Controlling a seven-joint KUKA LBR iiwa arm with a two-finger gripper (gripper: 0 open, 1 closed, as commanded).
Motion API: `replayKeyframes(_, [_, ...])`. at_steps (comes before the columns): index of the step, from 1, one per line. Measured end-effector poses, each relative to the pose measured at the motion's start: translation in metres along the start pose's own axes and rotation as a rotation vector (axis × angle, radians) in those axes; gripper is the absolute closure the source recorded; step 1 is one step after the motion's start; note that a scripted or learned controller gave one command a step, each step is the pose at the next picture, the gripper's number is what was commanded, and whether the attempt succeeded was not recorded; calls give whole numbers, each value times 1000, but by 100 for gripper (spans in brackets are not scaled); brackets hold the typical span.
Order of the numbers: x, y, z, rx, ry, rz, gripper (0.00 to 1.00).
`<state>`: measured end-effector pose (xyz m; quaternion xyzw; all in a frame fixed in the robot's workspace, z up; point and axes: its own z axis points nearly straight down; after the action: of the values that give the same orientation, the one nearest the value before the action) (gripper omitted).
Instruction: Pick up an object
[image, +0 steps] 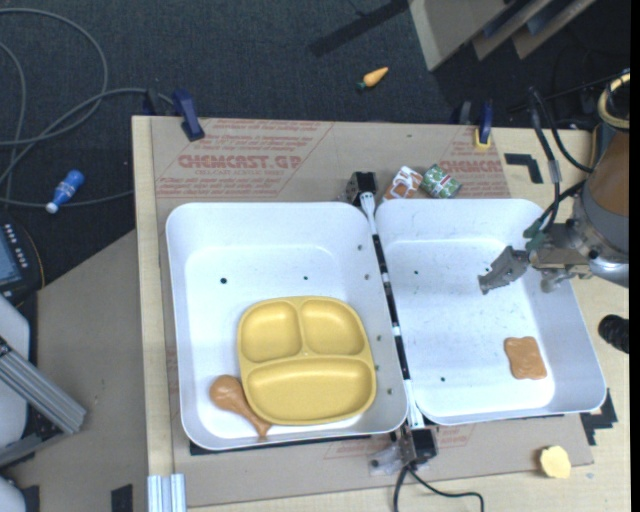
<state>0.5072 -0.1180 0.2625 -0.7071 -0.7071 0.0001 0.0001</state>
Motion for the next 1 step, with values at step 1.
replayKeyframes(1, [-58, 28, 92, 7, 0, 4, 0])
